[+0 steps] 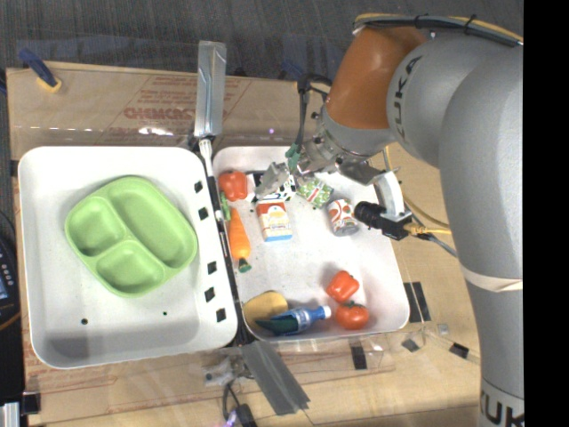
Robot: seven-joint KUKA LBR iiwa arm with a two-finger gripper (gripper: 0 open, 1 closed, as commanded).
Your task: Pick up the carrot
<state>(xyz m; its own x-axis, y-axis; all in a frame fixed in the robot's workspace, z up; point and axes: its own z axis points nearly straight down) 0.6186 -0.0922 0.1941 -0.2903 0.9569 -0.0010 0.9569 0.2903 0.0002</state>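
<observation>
The carrot (pixel 239 238) lies along the right bin's (pixel 391 265) left wall, about midway down, below a tomato (pixel 234 185). The gripper (pixel 298 169) hangs over that bin's top edge, near a carton (pixel 275 220) and a can (pixel 342 216); whether it is apart or together, I cannot tell

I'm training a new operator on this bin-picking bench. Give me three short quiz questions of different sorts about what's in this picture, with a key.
1. True or false: the carrot lies in the same bin as the green plate.
2. Which lies next to the blue bottle? A) carrot B) tomato C) can
3. Fill in: the carrot lies along the right bin's ___ wall, as the camera sees it.

Key: 1 false, it lies in the right bin; 2 B; 3 left.
</observation>
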